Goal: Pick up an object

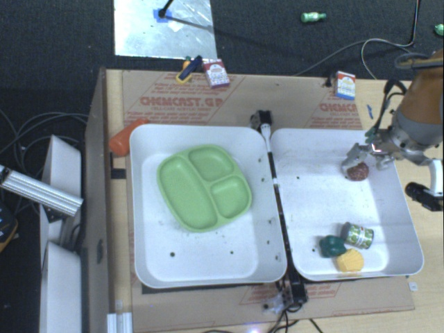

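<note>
In the camera view, the pincer [366, 157] hangs over the far part of the right bin [305, 207], right above a small, round, reddish-brown object [358, 171] that lies on the bin floor close to the far right wall. Pale finger parts stand to either side of the object and it seems to sit at or just below the tips, but I cannot tell whether they are spread or pinching it. The object looks like a small lump, probably light and fairly firm; its rounded shape may let it roll or squirt out of a shallow pinch, so a hold across its middle, low on its sides, seems the safest. Well apart from it, near the front edge of the same bin, lie a small green-labelled can [359, 236], a teal piece [331, 245] and a yellow piece [349, 261], crowded together and touching or nearly so. The left bin [149, 186] holds a green divided plate [204, 186].
</note>
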Controlling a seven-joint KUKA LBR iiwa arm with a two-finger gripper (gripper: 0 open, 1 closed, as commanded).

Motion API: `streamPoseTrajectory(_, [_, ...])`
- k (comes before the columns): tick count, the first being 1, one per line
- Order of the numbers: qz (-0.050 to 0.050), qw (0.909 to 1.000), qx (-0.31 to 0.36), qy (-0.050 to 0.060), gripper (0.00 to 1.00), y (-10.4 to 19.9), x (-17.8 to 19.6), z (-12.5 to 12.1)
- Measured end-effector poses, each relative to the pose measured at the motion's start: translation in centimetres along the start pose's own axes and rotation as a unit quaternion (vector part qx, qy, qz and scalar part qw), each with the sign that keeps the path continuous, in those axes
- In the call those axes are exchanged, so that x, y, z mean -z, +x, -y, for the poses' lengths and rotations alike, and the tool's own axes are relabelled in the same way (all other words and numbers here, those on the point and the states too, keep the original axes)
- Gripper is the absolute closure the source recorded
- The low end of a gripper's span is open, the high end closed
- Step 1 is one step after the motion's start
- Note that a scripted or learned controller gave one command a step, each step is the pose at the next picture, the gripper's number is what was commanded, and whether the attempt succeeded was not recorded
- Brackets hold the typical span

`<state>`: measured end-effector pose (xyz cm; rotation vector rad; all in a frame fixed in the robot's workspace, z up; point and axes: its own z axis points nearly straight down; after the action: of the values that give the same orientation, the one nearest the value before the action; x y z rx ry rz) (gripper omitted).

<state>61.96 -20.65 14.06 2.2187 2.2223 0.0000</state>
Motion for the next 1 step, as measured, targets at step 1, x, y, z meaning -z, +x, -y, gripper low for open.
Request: streamPoseTrajectory(1, [0.0,1.0,0.001,0.0,0.0,0.07,-3.27,-0.6])
